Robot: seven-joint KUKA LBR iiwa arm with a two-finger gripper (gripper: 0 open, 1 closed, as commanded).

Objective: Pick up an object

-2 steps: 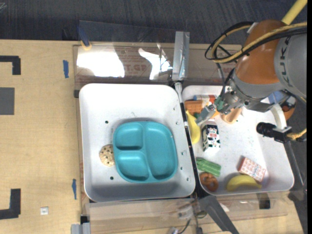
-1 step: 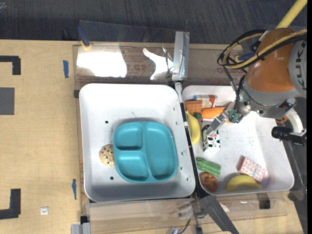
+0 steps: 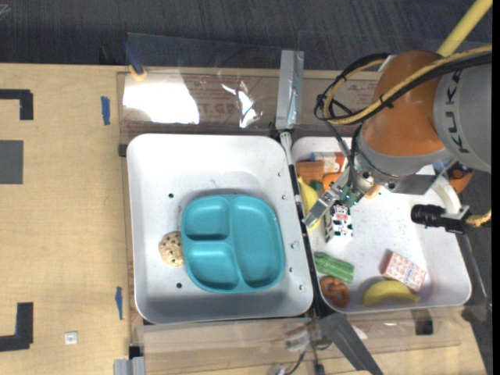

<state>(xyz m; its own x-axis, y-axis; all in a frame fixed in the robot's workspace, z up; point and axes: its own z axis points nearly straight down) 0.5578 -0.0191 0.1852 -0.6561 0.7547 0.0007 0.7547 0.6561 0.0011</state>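
1. A light wooden desk (image 3: 55, 233) was seen below a strip of dark carpet (image 3: 195, 6); blue tape marks and black angle marks were scattered over its left part.
2. Two shallow white bins were set side by side: the left bin (image 3: 148, 170) held a teal divided tray (image 3: 232, 242), with a cookie (image 3: 171, 248) touching the tray's left edge.
3. In the right bin (image 3: 437, 248) a green item (image 3: 334, 267), a reddish round item (image 3: 335, 290), a banana (image 3: 388, 291) and a patterned pink packet (image 3: 404, 270) were laid near the front wall.
4. The end effector (image 3: 337, 203) was lowered over a small black-and-white item (image 3: 340, 223) near the bin's left wall; whether it was open or closed could not be told.
5. Further items at the back left were largely hidden by the arm (image 3: 406, 116).
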